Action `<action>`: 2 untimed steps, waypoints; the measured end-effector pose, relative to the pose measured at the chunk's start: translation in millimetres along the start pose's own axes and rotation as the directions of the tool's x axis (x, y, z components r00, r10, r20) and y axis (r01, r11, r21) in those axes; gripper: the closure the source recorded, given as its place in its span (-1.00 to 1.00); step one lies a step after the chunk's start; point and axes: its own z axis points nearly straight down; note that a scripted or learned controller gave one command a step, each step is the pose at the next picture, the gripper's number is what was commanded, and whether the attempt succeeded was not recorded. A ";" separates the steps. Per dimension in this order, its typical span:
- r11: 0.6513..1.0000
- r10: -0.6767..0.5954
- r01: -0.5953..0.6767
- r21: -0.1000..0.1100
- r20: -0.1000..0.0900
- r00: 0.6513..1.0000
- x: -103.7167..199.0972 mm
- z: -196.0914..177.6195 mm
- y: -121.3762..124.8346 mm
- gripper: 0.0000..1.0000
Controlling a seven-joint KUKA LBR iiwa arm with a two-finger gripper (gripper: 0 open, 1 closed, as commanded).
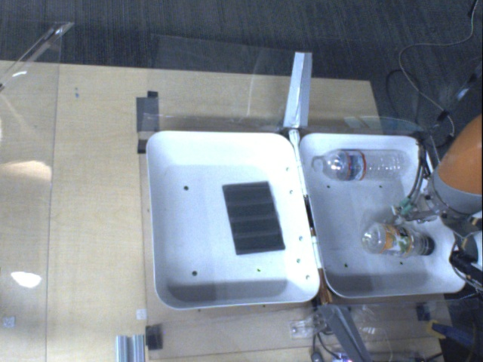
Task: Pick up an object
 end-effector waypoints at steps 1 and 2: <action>1.000 0.000 0.000 0.000 0.000 1.000 0.0 0.1 -0.1 -1.00; 0.993 -0.114 0.114 0.002 0.003 0.993 22.0 10.6 -25.0 -1.00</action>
